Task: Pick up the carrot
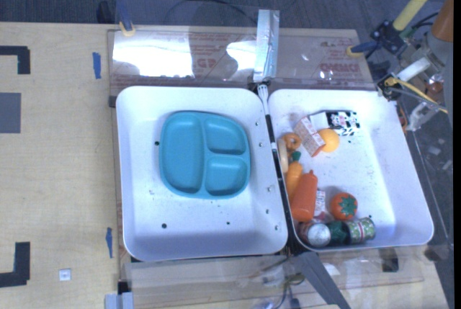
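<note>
Along the near edge of the right bin [403, 178] lie a silver can [317, 233] and a green can [359, 230], with a tomato [343, 205] just behind. Against that bin's left wall lies the carrot [303, 194], an orange carton [311, 135] beyond it. At the far right edge, the arm's wrist parts [421, 73] show; whether the gripper is open cannot be told.

Both bins look like smooth white plastic: the left bin [137, 178] has a faint sheen and holds a matt blue plastic tray [204, 154]. At six o'clock in the right bin [403, 178], two cans [338, 232] gleam like metal. The bench [57, 156] is pale matt wood.
</note>
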You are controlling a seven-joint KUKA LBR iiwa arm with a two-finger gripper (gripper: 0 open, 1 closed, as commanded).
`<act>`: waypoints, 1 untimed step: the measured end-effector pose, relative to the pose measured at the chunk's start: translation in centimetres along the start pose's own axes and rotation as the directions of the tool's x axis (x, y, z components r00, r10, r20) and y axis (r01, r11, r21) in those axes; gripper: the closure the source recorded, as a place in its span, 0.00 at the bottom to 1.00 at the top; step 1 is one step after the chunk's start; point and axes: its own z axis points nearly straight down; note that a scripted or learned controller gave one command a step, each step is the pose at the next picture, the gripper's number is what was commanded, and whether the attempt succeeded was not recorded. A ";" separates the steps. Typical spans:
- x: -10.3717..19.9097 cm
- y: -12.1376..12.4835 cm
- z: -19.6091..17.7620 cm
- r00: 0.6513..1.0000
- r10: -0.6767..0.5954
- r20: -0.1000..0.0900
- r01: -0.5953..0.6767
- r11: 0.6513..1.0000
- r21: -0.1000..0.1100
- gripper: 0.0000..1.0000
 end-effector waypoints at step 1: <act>0.3 -0.2 -0.6 0.949 -0.314 0.000 0.314 0.949 0.002 0.00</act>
